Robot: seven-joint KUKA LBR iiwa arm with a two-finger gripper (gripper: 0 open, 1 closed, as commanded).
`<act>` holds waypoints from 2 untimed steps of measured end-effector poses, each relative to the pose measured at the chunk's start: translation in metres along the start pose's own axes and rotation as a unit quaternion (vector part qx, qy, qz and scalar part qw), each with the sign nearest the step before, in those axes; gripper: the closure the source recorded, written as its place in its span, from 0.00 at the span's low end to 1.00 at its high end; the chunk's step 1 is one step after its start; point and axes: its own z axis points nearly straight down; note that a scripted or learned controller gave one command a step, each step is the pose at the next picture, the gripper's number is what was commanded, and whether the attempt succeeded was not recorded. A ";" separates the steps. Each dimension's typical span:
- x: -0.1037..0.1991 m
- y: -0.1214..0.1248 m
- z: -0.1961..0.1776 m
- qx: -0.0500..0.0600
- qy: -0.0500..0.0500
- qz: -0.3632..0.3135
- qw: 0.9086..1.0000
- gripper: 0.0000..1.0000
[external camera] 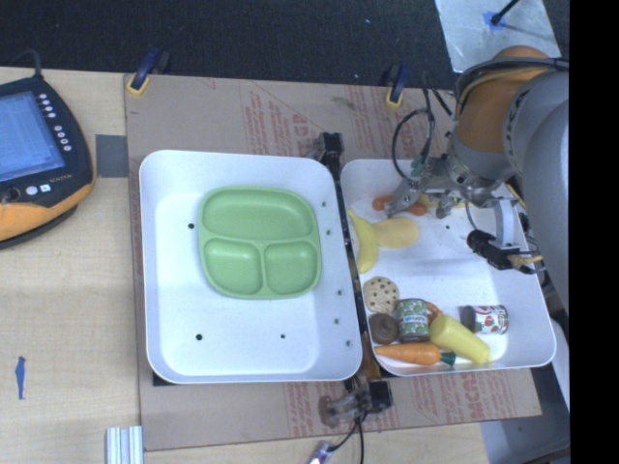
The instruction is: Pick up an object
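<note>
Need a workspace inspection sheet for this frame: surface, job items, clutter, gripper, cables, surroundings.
Surface: cardboard sheet on wooden bench, clamped at far edge; two white bins side by side.
Job's things: right bin holds banana, pale yellow piece, cookie, green-label can, red-label can, carrot, yellow piece.
Clutter: green divided plate in left bin.
Gripper: gripper over right bin's far end, by a small orange-red item; finger state unclear.
Cables: black loops near wrist.
Surroundings: teach pendant on bench.
</note>
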 end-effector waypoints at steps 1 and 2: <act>0.006 0.000 0.000 0.000 -0.001 0.000 1.000 0.00; 0.016 0.000 0.000 0.001 0.000 -0.001 1.000 0.00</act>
